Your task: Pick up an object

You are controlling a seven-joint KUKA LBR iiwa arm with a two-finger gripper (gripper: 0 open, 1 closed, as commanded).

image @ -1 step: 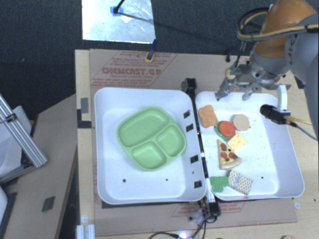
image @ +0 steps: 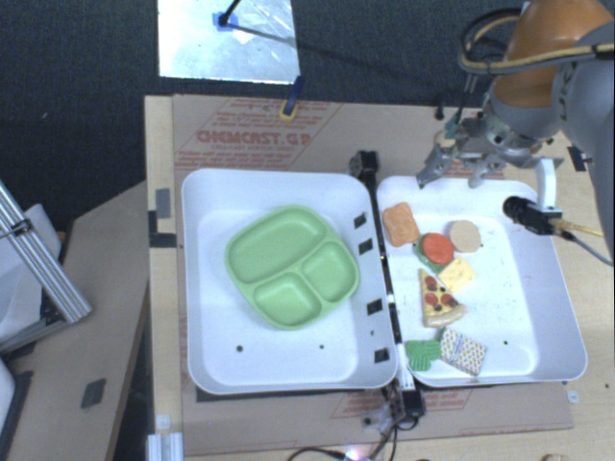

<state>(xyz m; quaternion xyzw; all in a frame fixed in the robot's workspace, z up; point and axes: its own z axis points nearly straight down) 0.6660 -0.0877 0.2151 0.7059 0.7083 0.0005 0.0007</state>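
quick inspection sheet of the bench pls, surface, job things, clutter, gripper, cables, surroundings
surface: cardboard-covered bench bearing a left bin and a right bin, side by side
job's things: in the right bin, toast, tomato slice, tan disc, cheese, pizza slice, green piece, patterned wafer
clutter: green divided plate in the left bin
grippers: gripper above the right bin's far edge, holding nothing visible
cables: black hoses looped by the arm's orange band
surroundings: shiny sheet on dark floor
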